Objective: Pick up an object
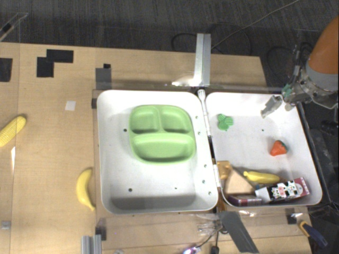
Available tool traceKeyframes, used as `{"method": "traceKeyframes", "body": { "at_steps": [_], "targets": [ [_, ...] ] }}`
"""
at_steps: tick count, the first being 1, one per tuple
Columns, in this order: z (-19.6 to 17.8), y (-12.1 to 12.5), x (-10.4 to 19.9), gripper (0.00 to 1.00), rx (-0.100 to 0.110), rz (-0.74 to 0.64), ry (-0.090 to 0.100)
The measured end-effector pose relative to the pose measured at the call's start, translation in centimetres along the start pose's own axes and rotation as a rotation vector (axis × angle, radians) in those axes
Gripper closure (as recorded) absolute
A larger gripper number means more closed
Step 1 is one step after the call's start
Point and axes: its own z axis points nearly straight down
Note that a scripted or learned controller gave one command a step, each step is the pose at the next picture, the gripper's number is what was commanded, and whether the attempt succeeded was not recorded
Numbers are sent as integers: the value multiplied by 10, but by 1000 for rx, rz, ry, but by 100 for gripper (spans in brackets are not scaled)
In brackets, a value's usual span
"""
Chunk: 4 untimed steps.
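**Two bins, arm at far right corner**

Right bin [302, 136], near edge: a banana [261, 177], a tan wedge [237, 183] and a patterned packet [283, 190] crowded together. Mid-bin, toward the right wall: orange toy [278, 148]. Far left part: green toy [225, 122]. Left bin [106, 157], centre: green divided plate [160, 133]. Far right corner of the right bin: gripper [275, 105], grasping nothing; whether spread or clenched, cannot tell.

Bkgd: light wood bench top [47, 157] w/ black tape blocks [53, 61] near far-left edge. Dark grey ribbed carpet [132, 9] beyond bench; black cable [249, 28] runs across it. Metal upright bracket [203, 57] at bench rear, centre. Lighting even, soft shadows.
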Motion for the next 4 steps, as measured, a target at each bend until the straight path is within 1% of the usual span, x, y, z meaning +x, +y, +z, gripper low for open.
{"method": "traceKeyframes", "body": {
  "at_steps": [1, 2, 3, 4],
  "targets": [
    [95, -29, -6, 0, -3, -18, -2],
    [94, -84, 8, 0, -5, 83, -2],
    [81, -80, 9, 100, -12, 81, -2],
    [94, -80, 8, 100, -6, 284, -3]
  ]
}}
